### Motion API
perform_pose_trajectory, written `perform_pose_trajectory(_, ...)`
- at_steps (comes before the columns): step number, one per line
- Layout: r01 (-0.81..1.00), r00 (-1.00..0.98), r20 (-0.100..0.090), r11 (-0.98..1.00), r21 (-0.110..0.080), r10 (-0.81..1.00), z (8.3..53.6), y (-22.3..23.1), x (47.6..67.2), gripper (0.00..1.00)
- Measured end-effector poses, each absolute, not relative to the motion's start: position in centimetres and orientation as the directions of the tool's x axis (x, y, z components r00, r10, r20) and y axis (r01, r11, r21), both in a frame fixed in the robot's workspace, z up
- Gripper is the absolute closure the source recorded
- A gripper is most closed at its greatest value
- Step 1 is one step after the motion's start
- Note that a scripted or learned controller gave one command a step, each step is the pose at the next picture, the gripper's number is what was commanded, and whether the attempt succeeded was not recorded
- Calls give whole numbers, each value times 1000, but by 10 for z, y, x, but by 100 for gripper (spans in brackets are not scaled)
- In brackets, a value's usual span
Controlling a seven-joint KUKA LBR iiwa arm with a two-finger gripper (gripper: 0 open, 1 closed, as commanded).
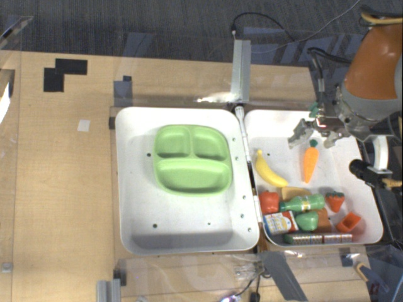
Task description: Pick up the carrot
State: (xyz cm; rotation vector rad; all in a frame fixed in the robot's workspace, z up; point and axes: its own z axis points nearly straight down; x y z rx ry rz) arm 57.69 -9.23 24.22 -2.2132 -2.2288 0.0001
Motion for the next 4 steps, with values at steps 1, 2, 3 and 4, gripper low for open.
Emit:
perform_pose_trajectory(1,999,-34,1,34,-1,999,168,-142,579,0)
perform_pose_trajectory(2,993,-115,-2,115,11,993,88,-161,592,0)
perform_pose_trajectory(3,993,-117,1,117,14,993,98,-159,594,100)
perform_pose_trajectory(4,988,-151,3,151,-17,989,184,-115,652,100)
